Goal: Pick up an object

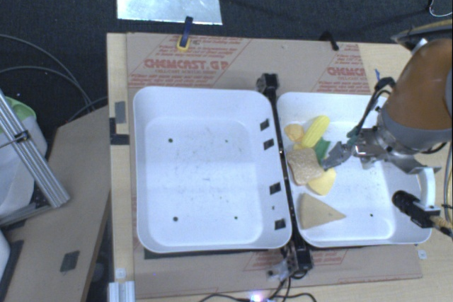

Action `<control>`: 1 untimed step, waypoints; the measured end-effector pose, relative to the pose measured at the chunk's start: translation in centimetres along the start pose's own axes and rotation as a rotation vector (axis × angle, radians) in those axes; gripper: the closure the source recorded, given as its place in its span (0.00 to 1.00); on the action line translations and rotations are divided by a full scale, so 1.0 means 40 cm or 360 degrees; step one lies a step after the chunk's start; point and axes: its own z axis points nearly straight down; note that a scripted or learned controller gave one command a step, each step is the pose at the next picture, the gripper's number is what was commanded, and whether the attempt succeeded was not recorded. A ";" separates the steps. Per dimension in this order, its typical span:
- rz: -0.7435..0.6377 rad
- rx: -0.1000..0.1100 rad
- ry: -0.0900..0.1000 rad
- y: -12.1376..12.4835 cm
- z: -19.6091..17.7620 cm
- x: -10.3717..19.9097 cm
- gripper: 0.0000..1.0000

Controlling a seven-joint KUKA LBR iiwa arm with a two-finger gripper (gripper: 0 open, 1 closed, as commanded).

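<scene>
Worktop (233, 56) bearing 2 shallow white bins. The left bin (205, 170) adjoins the right bin (354, 223), which holds a corn cob (315, 129), a green piece (323, 148), a tan slice (306, 165), a yellow piece (323, 182) and a tan wedge (318, 211). The end effector (333, 158) sits low beside the green piece; whether it is wide, narrow or holding cannot be told.
</scene>
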 end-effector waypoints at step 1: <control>-0.0004 -0.0003 0.0005 0.117 0.287 0.008 0.00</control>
